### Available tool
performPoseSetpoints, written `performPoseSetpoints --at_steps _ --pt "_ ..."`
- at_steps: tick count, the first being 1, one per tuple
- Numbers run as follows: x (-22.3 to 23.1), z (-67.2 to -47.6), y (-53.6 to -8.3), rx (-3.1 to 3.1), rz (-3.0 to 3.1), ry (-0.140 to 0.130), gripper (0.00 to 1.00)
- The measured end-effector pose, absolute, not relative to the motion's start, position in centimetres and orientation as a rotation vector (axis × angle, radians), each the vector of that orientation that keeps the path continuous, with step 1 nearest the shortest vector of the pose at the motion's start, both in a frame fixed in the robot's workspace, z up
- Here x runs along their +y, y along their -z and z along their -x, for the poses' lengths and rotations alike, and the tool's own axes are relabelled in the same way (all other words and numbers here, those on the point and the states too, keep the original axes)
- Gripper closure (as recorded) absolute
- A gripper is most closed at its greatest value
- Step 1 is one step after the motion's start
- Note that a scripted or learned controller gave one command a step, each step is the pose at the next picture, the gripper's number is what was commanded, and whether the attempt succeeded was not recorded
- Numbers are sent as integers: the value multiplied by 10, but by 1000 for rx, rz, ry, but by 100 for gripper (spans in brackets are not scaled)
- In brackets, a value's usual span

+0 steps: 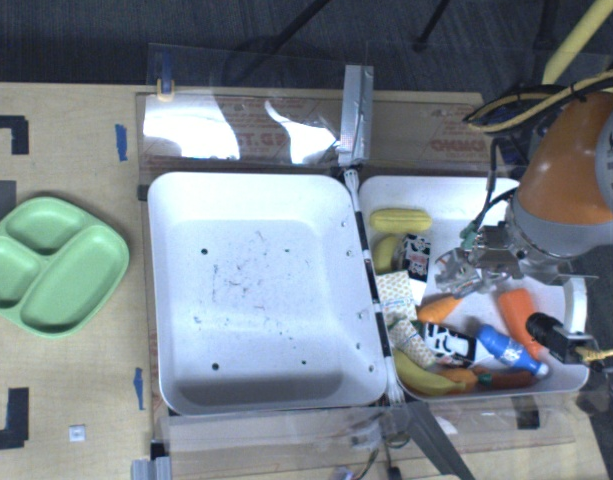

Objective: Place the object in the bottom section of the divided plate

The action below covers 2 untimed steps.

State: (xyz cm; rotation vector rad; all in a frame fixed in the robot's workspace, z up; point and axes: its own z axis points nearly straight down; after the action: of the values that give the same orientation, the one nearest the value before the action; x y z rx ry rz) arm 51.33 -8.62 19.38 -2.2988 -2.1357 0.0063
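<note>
The green divided plate lies on the bench at the far left, its large section toward the lower right. My gripper hangs low over the right bin, far from the plate. It is in among the clutter, just above a small orange piece and left of an orange carrot-like item. The view does not show anything clearly held.
The right bin also holds a yellow corn-like item, a black-and-white toy, a patterned cloth, a blue marker and a banana. The left bin lies between gripper and plate. A clear panel stands behind.
</note>
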Motion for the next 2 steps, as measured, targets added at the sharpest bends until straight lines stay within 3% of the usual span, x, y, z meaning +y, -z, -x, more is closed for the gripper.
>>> performPoseSetpoints --at_steps 1,2 --pt "-21 -505 -196 -1785 2580 -8 100" --pt "12 -566 -182 -1316 2850 -11 100"
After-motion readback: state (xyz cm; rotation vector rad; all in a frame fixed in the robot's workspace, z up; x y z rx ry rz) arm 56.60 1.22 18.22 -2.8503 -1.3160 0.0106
